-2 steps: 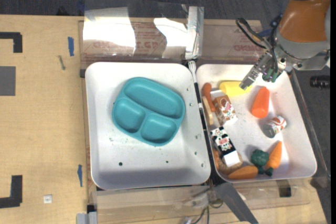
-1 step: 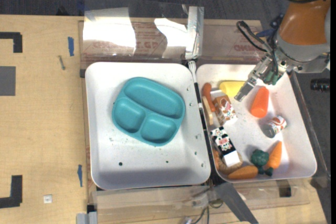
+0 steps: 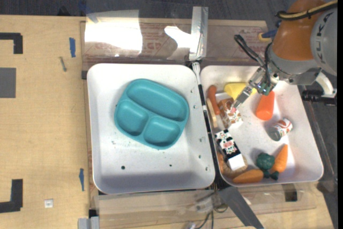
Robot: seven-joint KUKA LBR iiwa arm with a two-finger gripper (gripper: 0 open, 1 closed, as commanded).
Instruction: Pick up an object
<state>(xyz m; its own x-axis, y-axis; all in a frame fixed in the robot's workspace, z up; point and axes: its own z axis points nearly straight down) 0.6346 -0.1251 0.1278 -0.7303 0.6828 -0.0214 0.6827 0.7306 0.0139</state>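
Note:
The right bin (image 3: 253,135) holds several toy foods. My gripper (image 3: 242,97) hangs low over its upper middle, reaching down-left from the orange-banded wrist (image 3: 293,40). It sits just beside a yellow piece (image 3: 232,88) and above a small white and red item (image 3: 232,115). An orange piece (image 3: 265,106) stands just to the gripper's right. A reddish sausage (image 3: 213,102) lies along the bin's left wall. Nothing shows as held.
Lower in the right bin lie a black-and-white spotted carton (image 3: 228,146), a white and red ball (image 3: 282,127), a green piece (image 3: 265,161) and two carrots (image 3: 281,157) (image 3: 247,175). The left bin (image 3: 107,142) holds a teal divided plate (image 3: 152,112).

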